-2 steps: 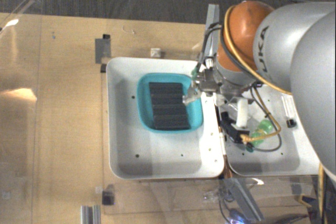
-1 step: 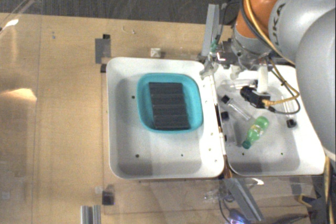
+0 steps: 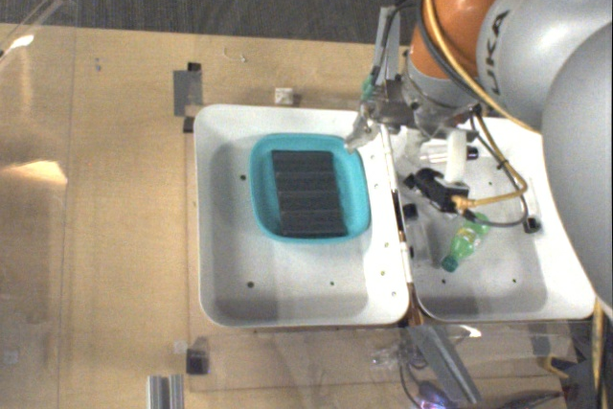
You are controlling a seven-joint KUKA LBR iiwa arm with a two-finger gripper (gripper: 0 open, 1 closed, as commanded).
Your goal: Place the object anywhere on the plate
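Note:
A teal plate [image 3: 356, 206] lies in the left bin [image 3: 230, 283], toward its back right. A dark, ridged rectangular block [image 3: 306, 193] rests flat on the plate and covers most of its middle. My gripper [image 3: 362, 134] hangs over the plate's back right corner, close to the wall between the two bins. I see nothing in it. The block lies apart from the gripper, to its lower left.
In the right bin [image 3: 517, 302] a small green bottle [image 3: 465, 242] lies tilted near the middle, and a white object [image 3: 452, 153] sits just under the wrist. The arm covers that bin's back part. Bare wooden bench [image 3: 96, 206] stretches to the left.

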